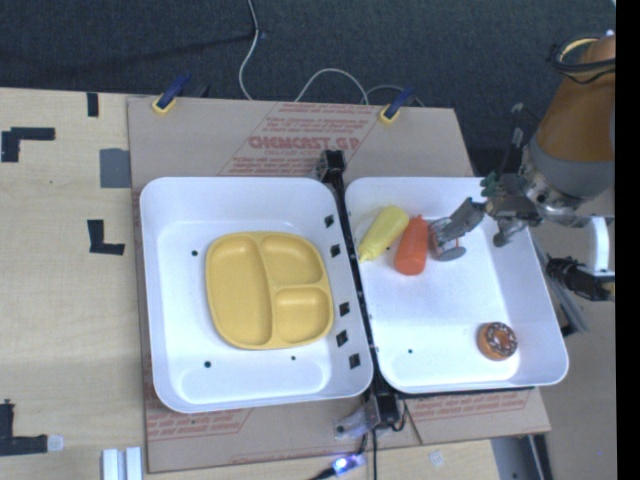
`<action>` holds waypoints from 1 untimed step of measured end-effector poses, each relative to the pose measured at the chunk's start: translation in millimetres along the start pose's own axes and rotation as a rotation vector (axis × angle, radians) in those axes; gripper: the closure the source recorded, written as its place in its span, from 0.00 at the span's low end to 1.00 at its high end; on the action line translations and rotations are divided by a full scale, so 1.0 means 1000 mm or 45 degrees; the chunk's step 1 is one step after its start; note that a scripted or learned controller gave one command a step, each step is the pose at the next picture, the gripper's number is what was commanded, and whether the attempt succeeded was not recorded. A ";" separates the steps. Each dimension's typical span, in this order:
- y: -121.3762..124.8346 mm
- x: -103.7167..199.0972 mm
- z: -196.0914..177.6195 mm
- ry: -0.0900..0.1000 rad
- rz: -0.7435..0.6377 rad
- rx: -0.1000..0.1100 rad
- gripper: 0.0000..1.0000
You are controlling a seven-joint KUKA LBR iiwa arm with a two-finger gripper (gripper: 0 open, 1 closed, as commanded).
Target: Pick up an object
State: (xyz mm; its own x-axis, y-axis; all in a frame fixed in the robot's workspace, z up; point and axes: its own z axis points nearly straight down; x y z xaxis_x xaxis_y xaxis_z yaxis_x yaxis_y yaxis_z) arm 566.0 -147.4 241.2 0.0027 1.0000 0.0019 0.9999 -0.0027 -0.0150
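The fingers [447, 241] hang low over the right bin [520, 298], reaching in from its right side, with their dark tips just beside the orange carrot-shaped toy [411, 247]. Whether the fingers are apart or together cannot be told at this slant; the tips read as one dark, blurred shape, and nothing shows between them. They sit close against the right flank of the carrot, though contact is not clear.

The carrot lies in the upper left part of the right bin, its long axis roughly upright in the view. Touching its left side is a yellow banana-like toy [382, 231], tilted so its top leans toward the carrot, with its lower end near the divider between the bins. A small brown doughnut [497, 340] rests well apart from the carrot, down in the lower right corner of the same bin.

Behind the fingers, the grey wrist and the orange band of the arm [577, 118] rise to the right of the carrot, beyond the bin's edge.

To the left of the carrot, across the divider, the left bin [170, 268] holds a yellow compartment tray [268, 288], lying flat near its middle. Both bins sit on a cardboard sheet [290, 138] on the desk [60, 218], with a white cable [330, 73] looping above the cardboard's far edge.
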 end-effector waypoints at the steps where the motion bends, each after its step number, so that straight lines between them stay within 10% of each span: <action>1: 0.002 0.001 -0.008 -0.003 -0.005 -0.016 0.00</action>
State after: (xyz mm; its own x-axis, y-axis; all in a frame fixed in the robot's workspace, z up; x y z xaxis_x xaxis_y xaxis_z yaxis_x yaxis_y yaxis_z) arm 568.3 -146.9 249.0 -0.0011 1.0000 -0.0002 1.0000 0.0011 -0.0020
